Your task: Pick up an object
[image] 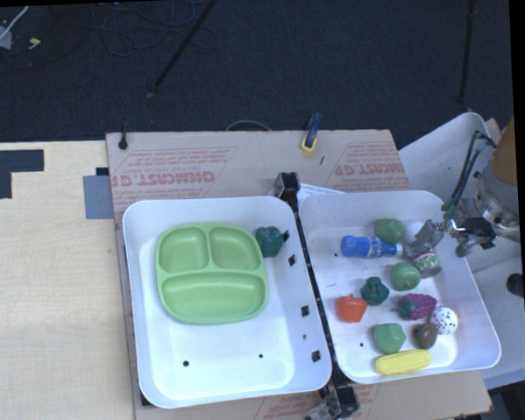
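In the right-hand bin (484, 318) we find nearly all the candidates for a pick, gathered loosely so that each can be approached from above: a blue bottle (367, 247) lying on its side, a green piece (388, 230) just behind it, a dark green toy (374, 289) and an orange piece (351, 309) towards the divider, a yellow corn cob (403, 361) along the near wall, and a purple piece (416, 306) beside a white spotted ball (445, 320).

The gripper (429, 237) hangs low over the bin's far right part, close above a rounded green object (405, 275) and a small can-like item (427, 263). We judge that these two are the likely targets, because the jaws sit nearest to them. Whether the jaws stand wide or narrow we cannot tell; nothing visibly sits between them.

The left bin (166, 377) carries a green divided plate (211, 272), with a dark teal toy (269, 240) just beside its right edge. Both lie well apart from the arm, so we take them as out of play for now.
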Available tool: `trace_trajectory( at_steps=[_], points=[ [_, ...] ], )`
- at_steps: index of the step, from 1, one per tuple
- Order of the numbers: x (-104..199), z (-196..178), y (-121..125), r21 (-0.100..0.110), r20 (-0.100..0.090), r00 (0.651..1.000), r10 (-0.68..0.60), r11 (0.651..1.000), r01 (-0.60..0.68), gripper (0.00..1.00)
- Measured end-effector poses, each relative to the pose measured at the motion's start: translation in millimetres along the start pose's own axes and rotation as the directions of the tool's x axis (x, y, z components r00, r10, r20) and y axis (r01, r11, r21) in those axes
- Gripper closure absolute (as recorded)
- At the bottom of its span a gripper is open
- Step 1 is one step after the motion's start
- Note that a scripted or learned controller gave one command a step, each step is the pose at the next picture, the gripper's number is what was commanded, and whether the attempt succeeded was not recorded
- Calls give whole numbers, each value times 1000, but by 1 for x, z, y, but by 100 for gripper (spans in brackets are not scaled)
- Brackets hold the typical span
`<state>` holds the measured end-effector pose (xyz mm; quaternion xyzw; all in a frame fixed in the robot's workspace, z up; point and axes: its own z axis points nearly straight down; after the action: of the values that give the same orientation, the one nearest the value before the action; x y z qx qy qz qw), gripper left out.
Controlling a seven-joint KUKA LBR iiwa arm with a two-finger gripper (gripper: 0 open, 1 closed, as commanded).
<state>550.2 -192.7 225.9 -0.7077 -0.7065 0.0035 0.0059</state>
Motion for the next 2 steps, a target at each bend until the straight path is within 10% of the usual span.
trace_trajectory(
  at_steps=[2],
  points=[
    [3,38,-2,-6,1,1000,-3,1000,3,0]
  ],
)
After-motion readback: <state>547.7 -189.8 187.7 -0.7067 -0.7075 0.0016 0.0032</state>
